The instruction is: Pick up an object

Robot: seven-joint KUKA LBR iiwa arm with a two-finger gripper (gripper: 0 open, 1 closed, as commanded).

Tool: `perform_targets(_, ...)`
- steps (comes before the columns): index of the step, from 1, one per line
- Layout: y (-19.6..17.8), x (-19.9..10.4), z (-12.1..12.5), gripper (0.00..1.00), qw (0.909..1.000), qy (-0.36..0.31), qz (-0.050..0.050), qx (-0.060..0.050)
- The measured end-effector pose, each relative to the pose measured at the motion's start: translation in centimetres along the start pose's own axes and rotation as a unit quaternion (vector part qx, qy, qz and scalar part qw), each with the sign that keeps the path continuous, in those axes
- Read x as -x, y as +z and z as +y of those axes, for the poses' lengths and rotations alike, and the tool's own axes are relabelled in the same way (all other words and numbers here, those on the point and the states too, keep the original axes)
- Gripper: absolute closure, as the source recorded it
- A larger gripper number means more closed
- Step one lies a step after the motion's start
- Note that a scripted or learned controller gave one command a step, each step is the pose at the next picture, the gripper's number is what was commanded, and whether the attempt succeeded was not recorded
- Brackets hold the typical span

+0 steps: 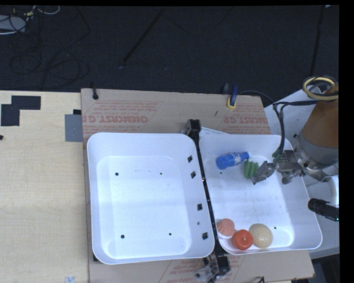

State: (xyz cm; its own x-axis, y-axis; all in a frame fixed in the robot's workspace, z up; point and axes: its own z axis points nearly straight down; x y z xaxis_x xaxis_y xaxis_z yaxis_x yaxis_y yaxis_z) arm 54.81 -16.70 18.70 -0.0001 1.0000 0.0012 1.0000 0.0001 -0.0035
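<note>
A robotics lab bench, as seen from above my workspace.

I work over two shallow white bins point(141, 202) clamped side by side on a sheet of printed cardboard point(166, 113), which lies on a pale wood-grain bench point(38, 188) marked with black and grey tape squares point(22, 108). Beyond the far edge the floor is dark carpet point(166, 44) strewn with loose cables point(33, 16). My own grey arm with its orange band point(323, 124) comes in from the right, trailing black wiring point(279, 119). The right bin holds test props: a small blue bottle point(231, 160), a green piece point(251, 168) and three toy balls point(243, 236) at its near edge.
</note>
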Motion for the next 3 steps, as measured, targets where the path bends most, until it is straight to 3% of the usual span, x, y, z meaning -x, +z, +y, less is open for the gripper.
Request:
perform_targets(1, -15.2, 4.4, 1.4, 0.0, 0.9999, 0.001, -0.005, 0.01)
perform_targets(2, -20.2, 4.7, -5.6, 0.0, 1.0, 0.001, -0.001, 0.003)
perform_targets(3, -22.9, 4.7, -2.5, 0.0, 1.0, -0.001, -0.001, 0.003)
